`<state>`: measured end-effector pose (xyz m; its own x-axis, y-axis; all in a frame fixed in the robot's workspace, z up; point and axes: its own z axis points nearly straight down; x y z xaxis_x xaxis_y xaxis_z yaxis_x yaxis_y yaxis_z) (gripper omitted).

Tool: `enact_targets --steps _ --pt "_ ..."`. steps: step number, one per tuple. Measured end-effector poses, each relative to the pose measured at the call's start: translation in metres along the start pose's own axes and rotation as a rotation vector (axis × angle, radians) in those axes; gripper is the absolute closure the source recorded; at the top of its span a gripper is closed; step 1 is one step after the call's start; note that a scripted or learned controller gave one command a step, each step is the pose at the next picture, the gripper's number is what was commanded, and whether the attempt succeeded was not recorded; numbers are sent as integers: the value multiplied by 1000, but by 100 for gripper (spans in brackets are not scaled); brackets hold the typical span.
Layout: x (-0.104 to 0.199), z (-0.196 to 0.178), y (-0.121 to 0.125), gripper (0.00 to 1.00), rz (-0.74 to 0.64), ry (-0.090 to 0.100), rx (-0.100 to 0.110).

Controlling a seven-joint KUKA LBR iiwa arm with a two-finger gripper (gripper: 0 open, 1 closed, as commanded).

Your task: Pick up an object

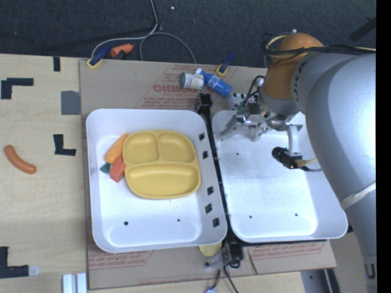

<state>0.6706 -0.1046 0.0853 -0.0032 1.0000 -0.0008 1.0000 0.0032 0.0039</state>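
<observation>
A yellow divided plate (162, 163) lies in the left bin (146, 234). Against the plate's left edge rest an orange carrot-like piece (115, 149) and a small red and green piece (116, 171). My gripper (246, 126) hangs over the far left corner of the right bin (281, 215), close to the wall between the two bins. The bulky grey arm (342, 115) with its orange band (287, 66) covers the right bin's far right side. I see nothing held at the gripper.
An orange sausage-shaped toy (19, 159) lies on the bench, left of the bins. A blue and white bottle (206, 81) lies behind the bins. An orange clamp (111, 52) and a blue clamp (226, 63) grip the far cardboard edge.
</observation>
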Motion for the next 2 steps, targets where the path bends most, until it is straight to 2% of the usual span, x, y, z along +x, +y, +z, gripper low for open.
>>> enact_targets --steps 1,2 --pt "0 -10 -1 100 -1 -2 1" --pt "51 -136 -38 100 -2 3 0"
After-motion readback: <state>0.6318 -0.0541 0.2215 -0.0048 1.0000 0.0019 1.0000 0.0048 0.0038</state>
